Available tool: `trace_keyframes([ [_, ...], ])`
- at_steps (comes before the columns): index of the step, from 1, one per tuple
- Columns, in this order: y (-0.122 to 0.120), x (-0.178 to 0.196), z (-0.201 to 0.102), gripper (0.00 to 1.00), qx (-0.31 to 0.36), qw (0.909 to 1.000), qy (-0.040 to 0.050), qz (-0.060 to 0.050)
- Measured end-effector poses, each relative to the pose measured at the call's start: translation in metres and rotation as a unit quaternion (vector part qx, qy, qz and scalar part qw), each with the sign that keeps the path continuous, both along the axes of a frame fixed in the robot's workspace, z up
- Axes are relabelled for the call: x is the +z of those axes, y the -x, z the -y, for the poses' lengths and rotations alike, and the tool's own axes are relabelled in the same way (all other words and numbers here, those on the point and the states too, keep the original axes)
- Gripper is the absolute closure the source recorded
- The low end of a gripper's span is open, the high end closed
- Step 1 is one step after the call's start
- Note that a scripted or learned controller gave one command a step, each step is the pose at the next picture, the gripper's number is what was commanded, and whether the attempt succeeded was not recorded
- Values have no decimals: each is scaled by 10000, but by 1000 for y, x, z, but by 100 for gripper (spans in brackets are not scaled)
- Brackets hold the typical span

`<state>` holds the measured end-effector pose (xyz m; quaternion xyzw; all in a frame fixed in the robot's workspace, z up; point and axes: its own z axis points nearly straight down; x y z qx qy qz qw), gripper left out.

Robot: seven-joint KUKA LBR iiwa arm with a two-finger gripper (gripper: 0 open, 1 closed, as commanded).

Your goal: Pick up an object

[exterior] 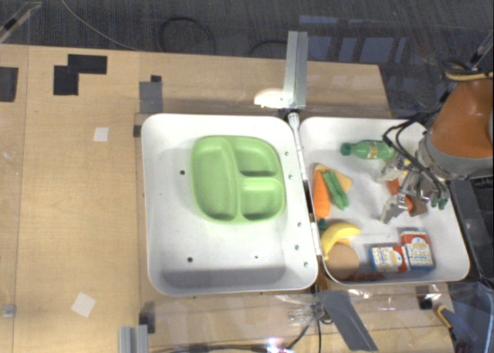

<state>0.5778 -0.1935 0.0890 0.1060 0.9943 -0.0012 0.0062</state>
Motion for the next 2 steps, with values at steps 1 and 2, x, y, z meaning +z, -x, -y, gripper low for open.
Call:
trace_keyframes([
  [1,-4,0,3,0,-899,9959,-15,-1],
  [2,-5,0,-18,0,-1685,9857,-23,5],
])
